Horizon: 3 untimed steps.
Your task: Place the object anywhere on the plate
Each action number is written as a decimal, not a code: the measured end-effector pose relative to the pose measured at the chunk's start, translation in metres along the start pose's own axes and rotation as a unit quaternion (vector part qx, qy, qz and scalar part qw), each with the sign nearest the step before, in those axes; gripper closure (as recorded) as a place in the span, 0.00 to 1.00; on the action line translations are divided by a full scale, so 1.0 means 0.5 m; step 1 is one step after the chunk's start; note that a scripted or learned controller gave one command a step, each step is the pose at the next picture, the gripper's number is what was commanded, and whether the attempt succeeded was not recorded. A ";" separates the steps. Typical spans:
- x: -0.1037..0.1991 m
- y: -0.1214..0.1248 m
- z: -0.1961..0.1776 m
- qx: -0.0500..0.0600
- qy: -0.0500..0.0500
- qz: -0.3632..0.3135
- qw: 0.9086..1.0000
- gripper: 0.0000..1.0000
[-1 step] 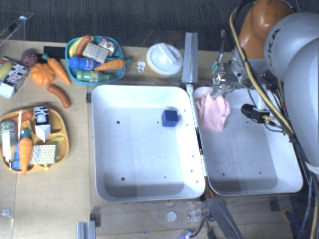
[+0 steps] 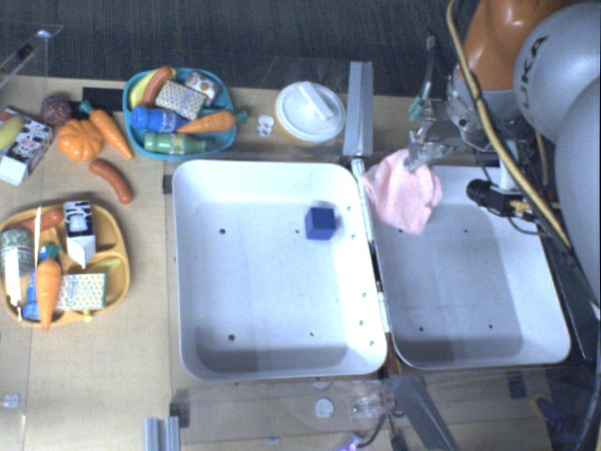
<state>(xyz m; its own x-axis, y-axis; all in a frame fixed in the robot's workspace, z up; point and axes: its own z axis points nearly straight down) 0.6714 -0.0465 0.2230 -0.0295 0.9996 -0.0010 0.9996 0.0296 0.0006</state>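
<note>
A pink cloth (image 2: 404, 194), soft and crumpled, hangs bunched at the upper left corner of the right bin (image 2: 488, 336), its top pinched up into a peak between the fingers of the gripper (image 2: 420, 148) and its lower folds drooping against the bin's left wall. A white round plate (image 2: 311, 112) with a yellow rim sits on the bench behind the left bin (image 2: 263, 346), well apart from the cloth.

Robotics laboratory. A wooden tabletop (image 2: 141, 346) carries two shallow white bins (image 2: 272, 346), side by side at frame centre; trays of toy food (image 2: 178, 111) sit at upper left, and a grey industrial arm (image 2: 563, 73) with exposed cabling enters from the right.
</note>
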 end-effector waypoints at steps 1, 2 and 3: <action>0.094 -0.039 -0.015 0.000 0.000 -0.200 0.980 1.00; 0.211 -0.063 0.001 -0.001 0.001 -0.392 0.920 1.00; 0.303 -0.088 -0.018 -0.002 0.001 -0.568 0.823 1.00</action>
<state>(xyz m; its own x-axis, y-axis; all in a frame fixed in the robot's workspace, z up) 0.6230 0.1036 0.2319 -0.9448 0.3278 -0.0014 0.3278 0.9447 0.0032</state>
